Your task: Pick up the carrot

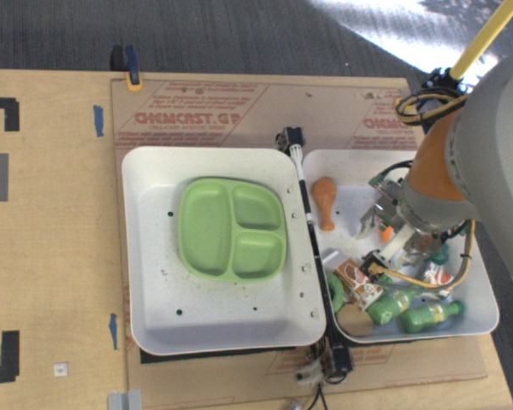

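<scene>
A wooden bench (51,254) spreads across the view, with a brown sheet of printed cardboard (239,109) laid on it under two shallow white bins. The grey arm (496,135) comes in from the right, big and close to the camera, with its orange band (432,173) just above the wrist. It hangs over the right bin (483,301).

The left bin (145,254) holds a light green plate (232,229) with three sections, sitting near the middle.

The right bin is crowded. The gripper (402,242) is low over the middle of it, among wires and small parts, and I cannot tell whether it is wide, narrow or holding anything, because the wrist and cables cover it.

The carrot (325,202) lies in the upper left part of the right bin, close to the wall between the two bins. It is orange, with its thick rounded end toward the top and its thin end pointing down. It lies apart from the gripper, to the gripper's left, with bare white floor between them.

Along the lower edge of the right bin lie two green bottles (415,310), side by side and on their sides. To their left is a brown and white packet (359,284), and below it a tan round thing (352,321) against the bin's near wall. A small orange bit (386,236) shows right by the gripper; what it is cannot be told.
</scene>
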Robot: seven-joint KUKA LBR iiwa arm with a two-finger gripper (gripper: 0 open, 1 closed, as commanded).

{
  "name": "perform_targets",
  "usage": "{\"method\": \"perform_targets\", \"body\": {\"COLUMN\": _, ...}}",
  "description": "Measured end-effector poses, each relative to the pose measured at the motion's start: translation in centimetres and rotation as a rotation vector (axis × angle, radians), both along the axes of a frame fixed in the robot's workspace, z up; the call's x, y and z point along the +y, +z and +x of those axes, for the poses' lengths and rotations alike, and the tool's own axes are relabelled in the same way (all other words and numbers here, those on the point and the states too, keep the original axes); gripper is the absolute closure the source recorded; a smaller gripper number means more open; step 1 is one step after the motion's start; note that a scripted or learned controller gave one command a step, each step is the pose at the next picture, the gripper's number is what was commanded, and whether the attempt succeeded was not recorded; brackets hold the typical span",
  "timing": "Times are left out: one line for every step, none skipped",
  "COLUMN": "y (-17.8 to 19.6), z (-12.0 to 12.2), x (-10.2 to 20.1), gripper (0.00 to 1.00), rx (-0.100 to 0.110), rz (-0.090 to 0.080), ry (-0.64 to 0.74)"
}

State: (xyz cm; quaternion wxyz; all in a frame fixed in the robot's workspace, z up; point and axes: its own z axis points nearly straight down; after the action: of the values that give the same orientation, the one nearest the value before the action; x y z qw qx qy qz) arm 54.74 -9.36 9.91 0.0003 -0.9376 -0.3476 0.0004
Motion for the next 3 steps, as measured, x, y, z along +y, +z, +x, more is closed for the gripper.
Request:
{"method": "perform_targets", "body": {"y": -1.0, "z": 3.2, "x": -3.6, "gripper": 0.00, "rx": -0.010, "rz": 0.000, "ry": -0.100}}
{"method": "perform_targets", "body": {"y": 0.2, "z": 3.4, "x": -3.6, "gripper": 1.00, "rx": -0.014, "rz": -0.001, "ry": -0.096}}
{"method": "perform_targets", "body": {"y": 0.2, "z": 3.4, "x": -3.5, "gripper": 0.00, "rx": -0.014, "rz": 0.000, "ry": -0.096}}
